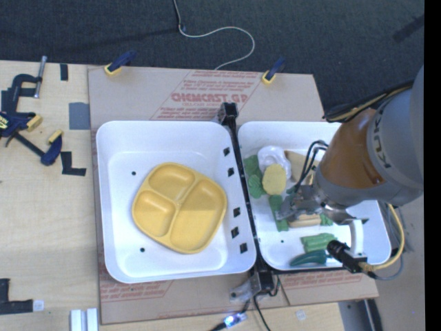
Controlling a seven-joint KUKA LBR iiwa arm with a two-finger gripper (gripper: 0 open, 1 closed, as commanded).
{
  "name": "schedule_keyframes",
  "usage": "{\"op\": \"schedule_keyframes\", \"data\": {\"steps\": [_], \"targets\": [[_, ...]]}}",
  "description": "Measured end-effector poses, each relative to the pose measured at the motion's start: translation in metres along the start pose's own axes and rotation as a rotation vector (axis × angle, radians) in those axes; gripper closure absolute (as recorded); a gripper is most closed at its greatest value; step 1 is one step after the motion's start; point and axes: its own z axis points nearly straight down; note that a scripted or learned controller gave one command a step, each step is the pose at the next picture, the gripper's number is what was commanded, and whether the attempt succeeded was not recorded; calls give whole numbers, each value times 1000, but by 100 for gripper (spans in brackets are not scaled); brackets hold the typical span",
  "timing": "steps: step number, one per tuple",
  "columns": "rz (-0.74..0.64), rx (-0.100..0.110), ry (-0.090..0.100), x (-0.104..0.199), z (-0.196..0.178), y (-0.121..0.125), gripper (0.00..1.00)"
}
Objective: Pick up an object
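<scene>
My gripper (298, 205) reaches down into the right bin (386, 243), among a pile of small objects. A pale yellow rounded piece (273, 178) lies just left of it, with green pieces (252, 174) beside the divider. A tan wooden piece (304, 219) sits right under the gripper. A green block (318, 241) and a dark teal piece (307, 258) lie near the bin's front wall. The arm's orange band (348, 161) and grey body cover the bin's right side. Whether anything sits in the gripper is hidden.
The left bin (117, 150) holds a yellow divided plate (180, 206). Black clips line the divider between the bins (234, 185). Clamps (27, 123) lie on the bench at far left. A cable (213, 33) runs across the dark floor behind.
</scene>
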Motion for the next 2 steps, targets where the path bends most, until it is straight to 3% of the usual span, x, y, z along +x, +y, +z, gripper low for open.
{"op": "schedule_keyframes", "data": {"steps": [2], "targets": [[0,9,3,-8,-121,5,100]]}}
